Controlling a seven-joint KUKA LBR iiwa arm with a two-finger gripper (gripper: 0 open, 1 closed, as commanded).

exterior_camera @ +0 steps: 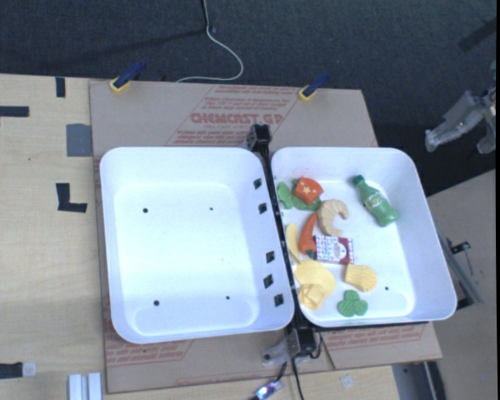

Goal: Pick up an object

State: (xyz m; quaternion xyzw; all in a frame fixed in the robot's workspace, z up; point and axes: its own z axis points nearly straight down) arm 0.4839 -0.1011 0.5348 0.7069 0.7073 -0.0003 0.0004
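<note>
Wooden counter (33,223) of pale plywood, marked with dark grey and black tape pieces at the left of the frame. A brown cardboard sheet (233,115) printed with red lettering lies on it, held at its upper edge by two blue-and-yellow clamps (127,76), one at the upper left corner and one at the upper right. Dark grey carpeted floor (333,23) fills the top of the frame; a thin pale cable (221,44) curves across it toward the cardboard. Lighting is even and diffuse.
</note>
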